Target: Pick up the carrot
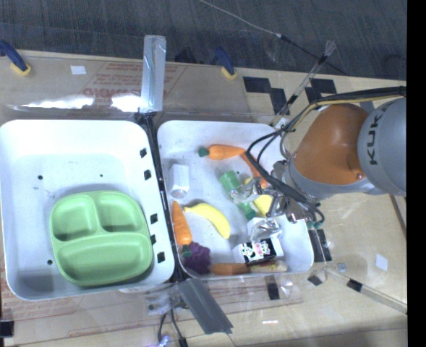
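While the arm (343,147) reaches in from the right, its grey body and orange band sit over the right edge of the right bin (198,132). End effector (270,208) low over the bin's right-centre clutter, partly masked by cables and wrist hardware; whether it is apart or together cannot be told, and nothing is seen clamped in it.

Right bin contents:
- carrot (226,151), orange with a green top at its left end, lying roughly level near the bin's far wall, just up and left of the end effector, apart from it.
- a second orange carrot-like piece (181,225) lying lengthwise along the left wall, touching the purple grapes (196,256) at its near end.
- a third thin orange piece (231,269) along the near wall.
- banana (211,217), yellow, centre of bin, just beside the left-wall orange piece.
- white cylinder (179,179), upper left, near the left wall.
- green item (231,180) between carrot and end effector; identity unclear.
- yellow item (262,204) right at the end effector.
- black-and-white patterned box (259,250) near the lower right corner.

Left bin (24,143): green divided plate (100,237), three compartments, sitting in the near half.

Both bins side by side on the table (372,266).
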